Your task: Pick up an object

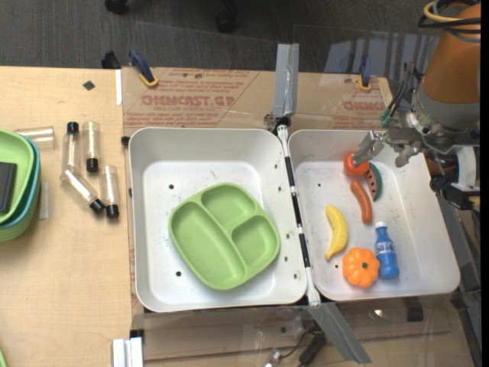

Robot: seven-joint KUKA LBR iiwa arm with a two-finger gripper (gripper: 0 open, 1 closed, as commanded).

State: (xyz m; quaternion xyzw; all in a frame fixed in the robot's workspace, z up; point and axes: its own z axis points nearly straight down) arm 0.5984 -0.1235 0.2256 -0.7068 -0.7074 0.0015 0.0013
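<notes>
The right bin [435, 228] holds several toy foods. An orange-red tomato [354, 165] lies at the back, with a watermelon slice [374, 183] and a red sausage [362, 202] just in front of it. Further forward are a yellow banana [335, 232], an orange pumpkin [361, 267] and a small blue bottle [386, 253]. My gripper [384, 153] hangs over the back of this bin, open, with nothing between its fingers. Its left finger [367, 148] is just above and to the right of the tomato.
The left bin [153, 205] holds a green divided plate [224, 235]. A metal divider post [286, 90] stands between the bins at the back. Several clear vials [90, 176] and stacked green trays [15, 186] lie on the bench to the left.
</notes>
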